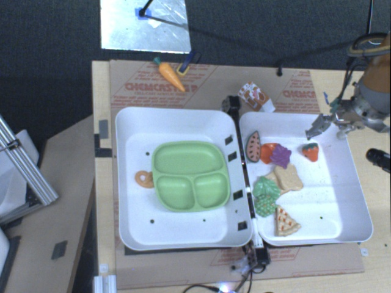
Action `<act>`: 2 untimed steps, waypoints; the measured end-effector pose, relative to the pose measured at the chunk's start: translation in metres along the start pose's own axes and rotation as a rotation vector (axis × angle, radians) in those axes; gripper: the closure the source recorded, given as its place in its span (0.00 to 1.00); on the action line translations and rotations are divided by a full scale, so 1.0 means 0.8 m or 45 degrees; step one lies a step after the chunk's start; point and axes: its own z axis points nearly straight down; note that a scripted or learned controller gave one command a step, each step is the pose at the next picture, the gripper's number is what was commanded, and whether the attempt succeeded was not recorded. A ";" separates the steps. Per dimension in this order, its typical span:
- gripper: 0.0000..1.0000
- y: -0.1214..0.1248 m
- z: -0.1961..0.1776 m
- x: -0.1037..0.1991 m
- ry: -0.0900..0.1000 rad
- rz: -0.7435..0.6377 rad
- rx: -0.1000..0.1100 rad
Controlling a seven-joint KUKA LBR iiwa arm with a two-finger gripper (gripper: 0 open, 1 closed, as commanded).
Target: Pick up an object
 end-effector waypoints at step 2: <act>0.00 -0.013 0.136 0.001 0.001 0.002 0.005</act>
